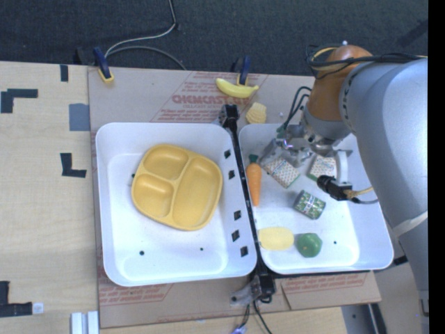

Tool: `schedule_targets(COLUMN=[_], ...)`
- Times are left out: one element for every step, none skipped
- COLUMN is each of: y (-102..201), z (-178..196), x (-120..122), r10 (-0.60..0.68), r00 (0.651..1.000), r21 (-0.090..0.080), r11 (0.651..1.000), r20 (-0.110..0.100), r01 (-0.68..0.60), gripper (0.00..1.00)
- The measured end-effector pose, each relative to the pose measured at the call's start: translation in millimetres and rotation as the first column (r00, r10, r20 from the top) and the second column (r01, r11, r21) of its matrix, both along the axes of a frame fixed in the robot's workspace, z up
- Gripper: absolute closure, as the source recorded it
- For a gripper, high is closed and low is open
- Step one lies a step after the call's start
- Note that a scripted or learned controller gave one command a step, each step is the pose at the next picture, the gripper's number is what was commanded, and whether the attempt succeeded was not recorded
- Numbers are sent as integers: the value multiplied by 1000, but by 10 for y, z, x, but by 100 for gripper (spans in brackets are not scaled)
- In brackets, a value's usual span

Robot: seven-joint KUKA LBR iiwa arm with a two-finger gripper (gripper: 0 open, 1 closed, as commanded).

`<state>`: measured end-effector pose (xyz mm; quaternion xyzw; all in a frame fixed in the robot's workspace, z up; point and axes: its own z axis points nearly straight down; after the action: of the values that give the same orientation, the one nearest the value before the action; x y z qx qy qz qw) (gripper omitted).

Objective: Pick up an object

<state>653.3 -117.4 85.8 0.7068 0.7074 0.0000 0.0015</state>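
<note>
The bench point(42, 186) is showing a pale wood top with a cardboard sheet point(174, 96) lying under two shallow white bins, and dark carpet is running along the far side. The left bin point(115, 256) is holding a yellow divided plate point(177, 186), which is lying flat toward the bin's far half. On the cardboard just beyond the divider between the bins, a yellow banana point(236, 88) is resting beside a small pale yellow block point(256, 113). The right bin point(361, 252) is holding an orange carrot point(254, 184) lying lengthwise against its left wall, a yellow lemon point(276, 239) near its front left corner, and a green round fruit point(308, 243) just beside the lemon. A patterned packet point(281, 171) is lying near the carrot, and a small green can point(309, 204) is lying on its side toward the bin's middle. The grey arm is reaching in from the right, and the gripper point(297, 147) is hanging low over the far part of the right bin, just above the patterned packet. The opening of the jaws cannot be told, and nothing is visibly held between them.
</note>
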Motion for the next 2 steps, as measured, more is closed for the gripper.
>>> schedule_targets(y=[209,143], z=[-6,4], x=[152,-326], r10=[0,-1], r00=[1000,1000], r21=[-1,1], r11=[1000,1000], r20=[-1,-1], r01=[0,1], gripper=[0,0])
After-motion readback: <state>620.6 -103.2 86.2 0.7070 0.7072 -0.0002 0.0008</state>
